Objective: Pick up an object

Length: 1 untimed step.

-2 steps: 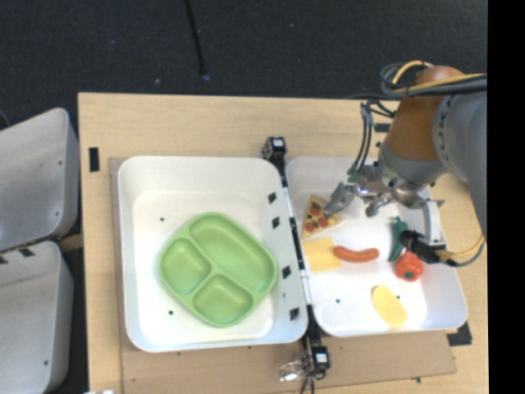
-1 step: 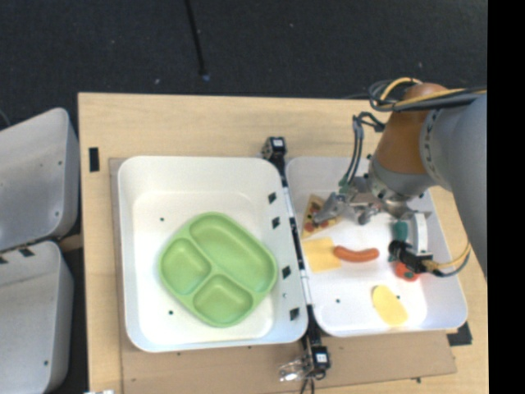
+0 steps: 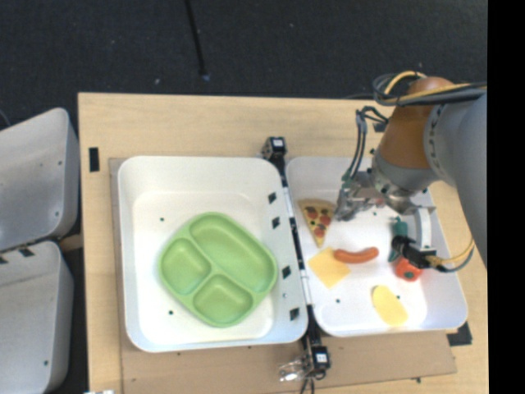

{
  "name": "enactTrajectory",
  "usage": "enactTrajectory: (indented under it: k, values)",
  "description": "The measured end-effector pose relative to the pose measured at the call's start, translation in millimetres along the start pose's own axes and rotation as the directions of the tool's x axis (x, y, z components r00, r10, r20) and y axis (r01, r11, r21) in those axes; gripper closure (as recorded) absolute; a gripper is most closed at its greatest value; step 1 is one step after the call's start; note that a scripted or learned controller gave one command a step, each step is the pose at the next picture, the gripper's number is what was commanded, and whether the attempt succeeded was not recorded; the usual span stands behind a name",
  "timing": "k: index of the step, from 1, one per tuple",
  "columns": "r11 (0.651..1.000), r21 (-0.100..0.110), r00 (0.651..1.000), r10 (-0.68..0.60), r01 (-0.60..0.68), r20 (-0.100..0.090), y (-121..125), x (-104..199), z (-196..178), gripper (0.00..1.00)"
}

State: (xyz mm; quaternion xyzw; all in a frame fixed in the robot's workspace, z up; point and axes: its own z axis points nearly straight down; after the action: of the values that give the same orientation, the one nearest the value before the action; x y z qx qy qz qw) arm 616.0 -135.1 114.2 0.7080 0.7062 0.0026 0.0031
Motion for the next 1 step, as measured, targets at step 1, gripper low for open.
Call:
enactTrajectory:
  k: [1]
  values:
    - [1.0,0.003,1.0,-0.005,0.005,0.001,8.7,-0.8,-61.0,1.0]
